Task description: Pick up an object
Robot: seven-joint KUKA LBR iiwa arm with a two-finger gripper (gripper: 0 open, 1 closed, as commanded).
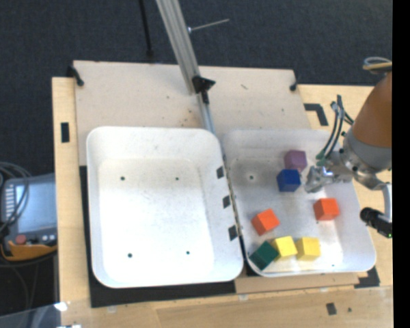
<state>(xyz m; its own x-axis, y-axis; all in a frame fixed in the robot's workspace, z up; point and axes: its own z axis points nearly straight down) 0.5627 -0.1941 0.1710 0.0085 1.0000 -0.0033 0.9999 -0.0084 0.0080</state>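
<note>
We see two bins side by side on the bench [65, 183]: the left bin [157, 142] and the right bin [359, 251]. In the right bin lie seven blocks. Far in it sits one block [296, 159], with another [288, 180] just near-left of it. To the right lies a third [326, 209]; left of that, a fourth [265, 221]. Along the near wall three blocks run left to right [264, 255], [285, 246], [309, 247]. The gripper [317, 180] sits right of the far pair.

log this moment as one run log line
arm: over right bin | gripper: beside blue cube, holding nothing | left bin: no blocks | task: pick pending
</note>
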